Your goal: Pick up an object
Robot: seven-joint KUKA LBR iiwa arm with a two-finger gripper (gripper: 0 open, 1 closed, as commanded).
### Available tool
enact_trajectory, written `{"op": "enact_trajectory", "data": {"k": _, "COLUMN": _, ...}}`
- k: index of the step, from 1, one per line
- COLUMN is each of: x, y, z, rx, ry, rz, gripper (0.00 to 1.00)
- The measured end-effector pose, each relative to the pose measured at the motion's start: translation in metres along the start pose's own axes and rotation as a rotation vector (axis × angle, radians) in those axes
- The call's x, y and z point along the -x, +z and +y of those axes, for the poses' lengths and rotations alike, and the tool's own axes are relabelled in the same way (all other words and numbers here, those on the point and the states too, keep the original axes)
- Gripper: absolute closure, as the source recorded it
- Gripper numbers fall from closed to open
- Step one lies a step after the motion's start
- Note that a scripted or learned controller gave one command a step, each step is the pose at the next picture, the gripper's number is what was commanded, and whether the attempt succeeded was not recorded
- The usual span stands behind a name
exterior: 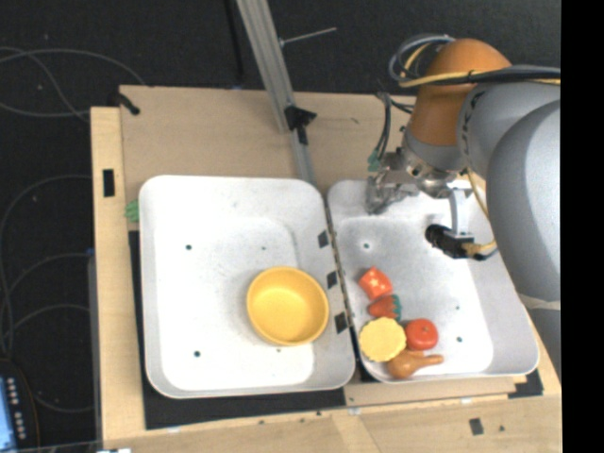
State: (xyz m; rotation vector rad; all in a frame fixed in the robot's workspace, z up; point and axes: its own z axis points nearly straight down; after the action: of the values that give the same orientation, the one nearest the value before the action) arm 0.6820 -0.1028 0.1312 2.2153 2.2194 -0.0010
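Plainly, we have not reached our pick yet: the gripper (385,192) hangs over the far corner of the right bin (472,295), well apart from the food toys bunched at its near end, and whether the jaws are open or closed we cannot tell from this slant. Nothing sits between them that we can see. The likely targets lie close together: a red pepper (376,281) nearest the divider, a yellow round piece (381,339) touching an orange carrot-like piece (411,363), and a red tomato (422,332) just beside them. That crowding makes a clean grip harder, we judge. The yellow bowl (286,305) stands alone in the left bin (198,253) on the tabletop (189,135).
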Motion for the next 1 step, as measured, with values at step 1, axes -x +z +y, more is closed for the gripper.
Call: {"op": "enact_trajectory", "data": {"k": 1, "x": -0.0030, "y": -0.0647, "z": 0.0015, "rx": 0.004, "ry": -0.001, "rz": 0.005, "gripper": 1.00}}
